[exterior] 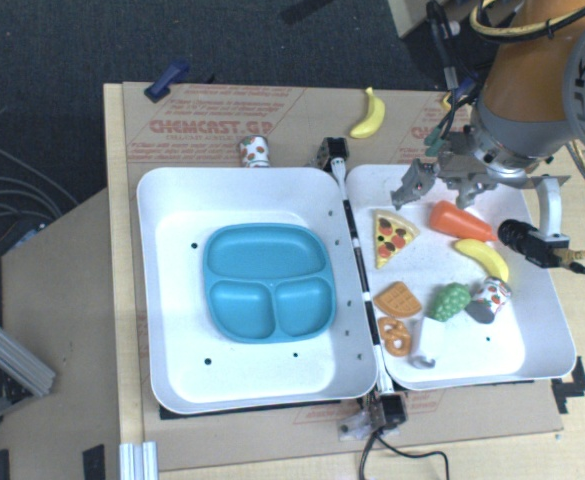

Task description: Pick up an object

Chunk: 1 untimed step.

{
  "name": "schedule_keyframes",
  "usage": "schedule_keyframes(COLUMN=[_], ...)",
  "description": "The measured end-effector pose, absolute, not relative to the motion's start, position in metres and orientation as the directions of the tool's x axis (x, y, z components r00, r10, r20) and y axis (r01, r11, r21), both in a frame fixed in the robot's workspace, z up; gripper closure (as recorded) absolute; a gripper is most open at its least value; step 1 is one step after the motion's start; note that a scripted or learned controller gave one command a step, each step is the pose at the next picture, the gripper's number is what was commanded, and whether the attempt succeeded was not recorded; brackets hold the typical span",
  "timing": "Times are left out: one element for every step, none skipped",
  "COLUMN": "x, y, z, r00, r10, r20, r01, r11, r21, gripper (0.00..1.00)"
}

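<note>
The arm (547, 58) is a thick rounded body, its broad upper shell orange, with a grey metal collar beneath. A yellow cable loops across the top of the orange shell, and thin green and dark wires run down beside the collar. Below the collar sits the gripper (442, 183), a cluster of grey metal parts, angular and bare, with dark fittings

Open floor in the left bin (162, 268) around the blue tray (268, 280); right bin (547, 343) crowded, perhaps passable bottom-right.
</note>
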State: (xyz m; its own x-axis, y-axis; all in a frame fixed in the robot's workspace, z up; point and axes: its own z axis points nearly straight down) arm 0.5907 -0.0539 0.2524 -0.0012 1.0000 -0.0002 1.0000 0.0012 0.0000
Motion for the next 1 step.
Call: schedule_keyframes(x=[0.5780], y=[-0.1100], z=[0.0962], r00=[0.001], r10=[1.000], r20=[0.000], r01=[1.000], r11=[-0.001], r21=[-0.003], gripper=[0.00])
